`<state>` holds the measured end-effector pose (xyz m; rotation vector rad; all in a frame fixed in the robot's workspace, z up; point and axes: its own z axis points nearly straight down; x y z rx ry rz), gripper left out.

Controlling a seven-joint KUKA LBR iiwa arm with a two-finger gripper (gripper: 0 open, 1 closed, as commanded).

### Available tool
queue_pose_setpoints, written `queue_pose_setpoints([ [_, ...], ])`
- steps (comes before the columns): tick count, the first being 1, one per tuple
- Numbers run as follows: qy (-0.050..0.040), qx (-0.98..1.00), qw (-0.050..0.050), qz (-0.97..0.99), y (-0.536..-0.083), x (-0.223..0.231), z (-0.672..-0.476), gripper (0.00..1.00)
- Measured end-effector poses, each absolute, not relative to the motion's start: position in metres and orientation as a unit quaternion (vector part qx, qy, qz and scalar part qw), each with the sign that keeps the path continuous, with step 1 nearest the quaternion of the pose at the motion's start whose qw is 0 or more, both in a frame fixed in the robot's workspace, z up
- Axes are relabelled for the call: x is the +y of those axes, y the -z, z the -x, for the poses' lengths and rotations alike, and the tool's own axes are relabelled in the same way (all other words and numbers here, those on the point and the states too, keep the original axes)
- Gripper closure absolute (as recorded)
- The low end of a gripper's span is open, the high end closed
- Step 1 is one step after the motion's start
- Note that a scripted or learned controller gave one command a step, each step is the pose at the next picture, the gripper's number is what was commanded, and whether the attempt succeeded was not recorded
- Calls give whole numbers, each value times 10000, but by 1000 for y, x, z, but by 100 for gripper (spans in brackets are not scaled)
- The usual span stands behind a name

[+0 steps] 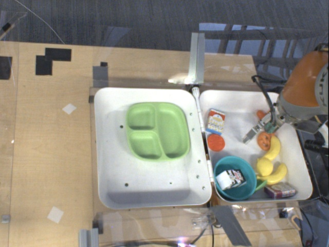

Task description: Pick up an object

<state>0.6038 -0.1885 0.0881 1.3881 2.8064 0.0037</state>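
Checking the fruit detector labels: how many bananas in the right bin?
2. One banana lies just below the gripper, beside an orange fruit. The second banana lies lower, near the teal bowl. The arm may hide more.

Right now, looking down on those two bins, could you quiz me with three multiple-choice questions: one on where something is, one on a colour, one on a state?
1. Where is the green tray?
A. left bin
B. right bin
C. on the bench outside the bins

2. What colour is the bowl?
A. red
B. teal
C. black

3. How does the bowl stand?
A. upside down
B. upright with a small packet inside
C. stacked on the tray

Answers: 1 A, the tray lies in the left bin. 2 B, its rim and wall are teal. 3 B, its mouth faces up and a packet rests inside.
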Motion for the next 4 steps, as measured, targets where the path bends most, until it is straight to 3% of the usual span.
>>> queue_pose_setpoints([
  [1,-15,8861,53,-4635,-88,-184,-597,0],
  [2,-26,8873,114,-4610,-103,-184,-601,100],
  [3,-53,8665,91,-4991,-216,-106,-587,100],
  [4,-17,8651,35,-5016,-210,-109,-583,0],
])
